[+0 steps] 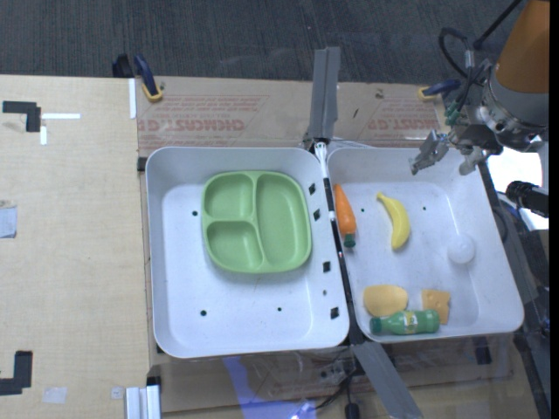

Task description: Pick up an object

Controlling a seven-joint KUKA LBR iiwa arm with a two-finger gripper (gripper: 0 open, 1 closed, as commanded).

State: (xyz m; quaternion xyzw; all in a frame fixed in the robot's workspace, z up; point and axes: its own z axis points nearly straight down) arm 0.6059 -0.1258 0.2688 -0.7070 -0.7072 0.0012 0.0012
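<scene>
Fingers of the gripper [447,154] stand spread apart, with nothing between them and nothing touching them. It hangs over the far right corner of the right bin [489,225], the grey arm [515,103] with its orange band coming in from the right.

Down in that bin lies a banana [396,221], its long axis running roughly from the far side to the near side, curved, with the upper tip pointing toward the bin's far left. It sits nearer me and to the left of the gripper, clearly apart from it.

An orange carrot [346,216] lies along the bin's left wall, long axis also far to near, green end toward me. A small white ball [461,252] rests toward the right. At the near edge sit a yellow rounded fruit [385,299], an orange block [437,305] and a green bottle [403,323] lying on its side, crosswise.

The left bin [175,304] holds a green divided plate [257,222].
</scene>
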